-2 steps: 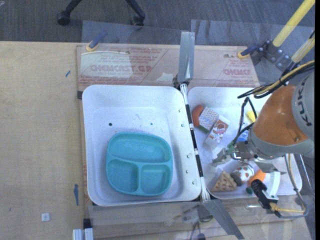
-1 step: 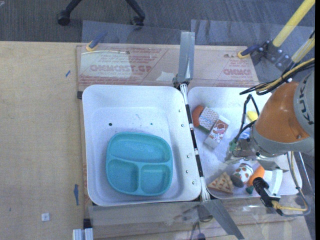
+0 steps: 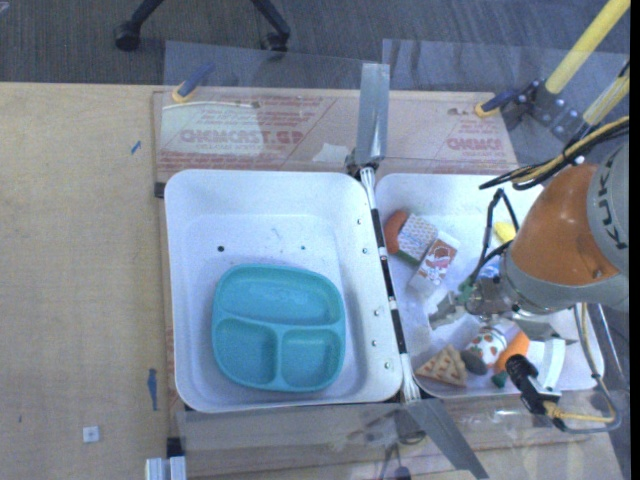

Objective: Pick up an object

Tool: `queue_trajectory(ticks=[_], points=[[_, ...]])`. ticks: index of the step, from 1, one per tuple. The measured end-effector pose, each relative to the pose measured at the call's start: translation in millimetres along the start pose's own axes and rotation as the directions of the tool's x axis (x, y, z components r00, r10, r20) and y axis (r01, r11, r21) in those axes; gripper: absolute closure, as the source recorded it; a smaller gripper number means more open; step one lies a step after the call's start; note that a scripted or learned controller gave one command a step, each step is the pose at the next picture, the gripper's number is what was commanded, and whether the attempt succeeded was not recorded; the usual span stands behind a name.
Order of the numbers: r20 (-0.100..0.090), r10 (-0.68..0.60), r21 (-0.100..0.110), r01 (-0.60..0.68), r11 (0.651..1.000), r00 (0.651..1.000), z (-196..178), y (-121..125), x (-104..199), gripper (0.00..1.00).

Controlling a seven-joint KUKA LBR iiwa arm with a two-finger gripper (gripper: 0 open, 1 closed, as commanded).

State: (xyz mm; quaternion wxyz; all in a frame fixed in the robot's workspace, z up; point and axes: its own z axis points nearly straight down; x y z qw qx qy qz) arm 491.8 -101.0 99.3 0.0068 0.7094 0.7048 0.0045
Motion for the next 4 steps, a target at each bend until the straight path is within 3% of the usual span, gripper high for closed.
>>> queue_trajectory(ticks=[2, 3, 4], points=[[0.0, 0.0, 0.004, 0.0, 1.0, 1.0, 10, -9, 6, 0.0], [0.0, 0.001, 0.0, -0.001, 1.0, 1.0, 0, -8, 5, 1.0], [0.0, 0.001, 0.0, -0.001, 1.0, 1.0, 0, -8, 5, 0.0]])
